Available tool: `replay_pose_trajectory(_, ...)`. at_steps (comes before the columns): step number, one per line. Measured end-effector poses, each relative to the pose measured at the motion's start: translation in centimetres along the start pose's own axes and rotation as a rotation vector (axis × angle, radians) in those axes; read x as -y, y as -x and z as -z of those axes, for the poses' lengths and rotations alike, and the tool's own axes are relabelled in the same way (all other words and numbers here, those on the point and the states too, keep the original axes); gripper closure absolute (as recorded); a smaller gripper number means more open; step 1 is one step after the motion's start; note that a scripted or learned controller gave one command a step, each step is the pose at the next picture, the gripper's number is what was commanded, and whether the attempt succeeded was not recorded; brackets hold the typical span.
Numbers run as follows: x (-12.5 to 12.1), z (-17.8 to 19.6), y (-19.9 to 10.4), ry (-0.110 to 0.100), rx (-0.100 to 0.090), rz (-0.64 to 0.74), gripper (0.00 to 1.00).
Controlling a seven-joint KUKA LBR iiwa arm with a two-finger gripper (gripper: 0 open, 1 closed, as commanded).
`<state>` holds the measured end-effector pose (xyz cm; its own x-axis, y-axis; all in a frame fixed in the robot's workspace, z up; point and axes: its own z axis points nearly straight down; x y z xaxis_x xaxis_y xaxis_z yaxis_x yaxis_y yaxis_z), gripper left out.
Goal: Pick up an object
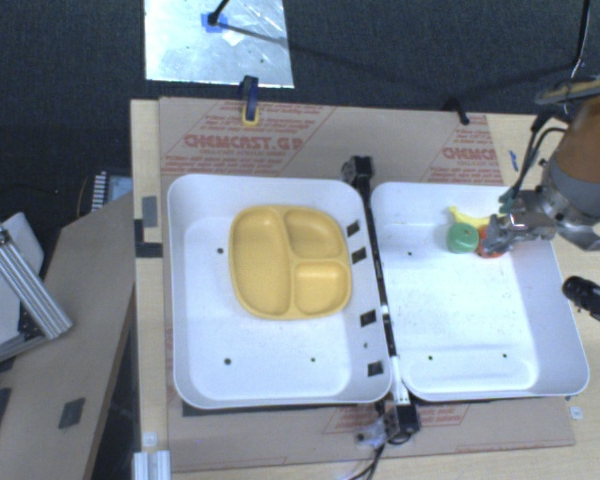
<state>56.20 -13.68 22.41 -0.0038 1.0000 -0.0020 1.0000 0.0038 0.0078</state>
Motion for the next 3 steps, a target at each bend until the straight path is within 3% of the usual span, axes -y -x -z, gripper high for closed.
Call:
replay_pose_trajectory(1,0.3,5.6,0.9,0.000,0.000,0.000,1.00)
replay_pose_trajectory(3,1.3,5.6,-10.4,-0.007,-0.004,0.007,1.00)
